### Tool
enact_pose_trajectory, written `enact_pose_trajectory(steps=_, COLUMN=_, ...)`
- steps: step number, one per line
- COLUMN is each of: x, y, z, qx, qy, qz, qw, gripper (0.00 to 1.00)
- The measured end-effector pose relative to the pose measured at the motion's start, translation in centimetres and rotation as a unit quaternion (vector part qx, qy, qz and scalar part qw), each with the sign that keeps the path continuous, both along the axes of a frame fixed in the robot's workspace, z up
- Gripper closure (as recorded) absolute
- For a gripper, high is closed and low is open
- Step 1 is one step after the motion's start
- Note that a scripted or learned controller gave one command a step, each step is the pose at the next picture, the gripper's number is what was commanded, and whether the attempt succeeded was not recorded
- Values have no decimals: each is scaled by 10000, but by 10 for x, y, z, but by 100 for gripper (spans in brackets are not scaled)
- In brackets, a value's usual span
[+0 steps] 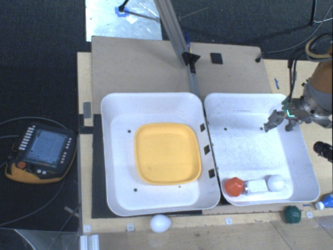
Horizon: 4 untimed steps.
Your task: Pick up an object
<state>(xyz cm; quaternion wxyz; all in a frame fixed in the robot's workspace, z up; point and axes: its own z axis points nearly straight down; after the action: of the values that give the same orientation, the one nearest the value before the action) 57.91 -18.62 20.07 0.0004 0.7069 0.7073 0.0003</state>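
White egg [160, 223] on bench front | tool [279, 120] open, empty, over right bin [250, 150]

Grey arm [318, 95] with an orange band, dark tool [281, 120] showing perhaps a small green light.

Red ball [234, 186], right bin's near-left corner

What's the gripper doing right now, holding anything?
Gripper: over the right bin, nothing between its fingers; open or shut cannot be told.
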Motion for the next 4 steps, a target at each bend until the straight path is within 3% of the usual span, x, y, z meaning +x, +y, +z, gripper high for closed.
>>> enact_pose_trajectory(steps=1, x=0, y=0, z=0, qx=0, qy=0, qz=0, qw=10000, gripper=0)
enact_pose_trajectory(steps=3, x=2, y=-6, z=-104, qx=5, qy=24, qz=-2, qw=10000, gripper=0)
enact_pose_trajectory(steps=4, x=2, y=-6, z=-110, qx=-1, qy=2, qz=-1, qw=10000, gripper=0)
